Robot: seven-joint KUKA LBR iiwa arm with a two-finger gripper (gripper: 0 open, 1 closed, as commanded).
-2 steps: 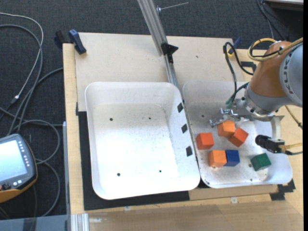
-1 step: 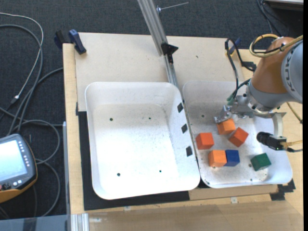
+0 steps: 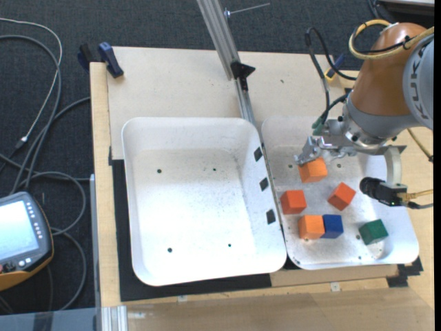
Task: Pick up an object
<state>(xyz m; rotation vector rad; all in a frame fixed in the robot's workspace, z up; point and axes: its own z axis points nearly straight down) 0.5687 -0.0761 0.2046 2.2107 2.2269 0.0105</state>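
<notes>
Five blocks [image 3: 322,212] in right bin [image 3: 400,254]; left bin [image 3: 138,185] beside it, touching.

A robotics lab, by every sign: at the right of the frame an industrial arm [image 3: 389,81] reaches over a plywood worktop [image 3: 172,81] carrying two white bins [image 3: 138,136]. Dark carpet all around, loose cables [image 3: 34,123] trailing across it at the left, and a teach pendant [image 3: 21,240] with a lit screen sits lower left. An aluminium rail [image 3: 217,29] slants in from the top.
</notes>
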